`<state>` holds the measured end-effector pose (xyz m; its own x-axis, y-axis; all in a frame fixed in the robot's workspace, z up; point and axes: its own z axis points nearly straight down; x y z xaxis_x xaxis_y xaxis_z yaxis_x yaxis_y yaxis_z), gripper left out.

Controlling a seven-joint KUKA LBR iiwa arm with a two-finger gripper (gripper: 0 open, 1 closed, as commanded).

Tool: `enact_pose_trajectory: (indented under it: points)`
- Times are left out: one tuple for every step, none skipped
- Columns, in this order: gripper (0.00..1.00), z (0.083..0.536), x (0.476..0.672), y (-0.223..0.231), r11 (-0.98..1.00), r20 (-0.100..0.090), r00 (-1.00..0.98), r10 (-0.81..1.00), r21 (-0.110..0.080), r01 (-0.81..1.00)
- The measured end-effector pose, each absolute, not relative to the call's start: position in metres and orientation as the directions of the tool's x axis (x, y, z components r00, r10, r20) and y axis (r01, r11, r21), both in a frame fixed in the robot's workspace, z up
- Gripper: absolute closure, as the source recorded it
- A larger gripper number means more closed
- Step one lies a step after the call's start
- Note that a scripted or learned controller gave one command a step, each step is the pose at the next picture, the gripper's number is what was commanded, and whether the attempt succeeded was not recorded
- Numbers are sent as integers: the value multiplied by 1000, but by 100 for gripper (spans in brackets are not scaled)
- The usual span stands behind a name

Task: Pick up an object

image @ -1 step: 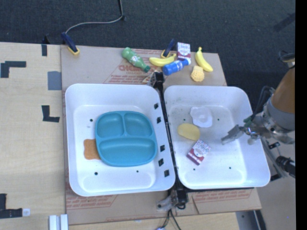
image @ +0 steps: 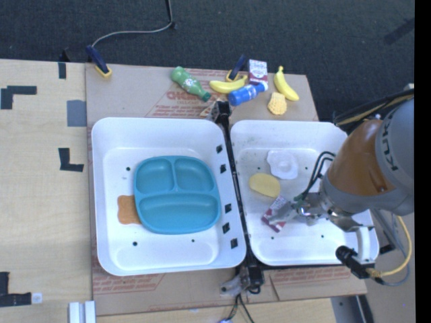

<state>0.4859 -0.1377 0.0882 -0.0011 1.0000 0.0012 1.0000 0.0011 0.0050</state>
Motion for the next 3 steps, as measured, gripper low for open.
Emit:
enact_pose_trajectory:
  points:
    - [0, 87, 540, -94, 3, -1, -3, 1000, 7, 1000]
    - [0, 86, 585, -96, 1, -1, -1, 1000, 4, 1000]
    - [100, 96, 584, -96, 2, -2, -2, 1000, 3, 1000]
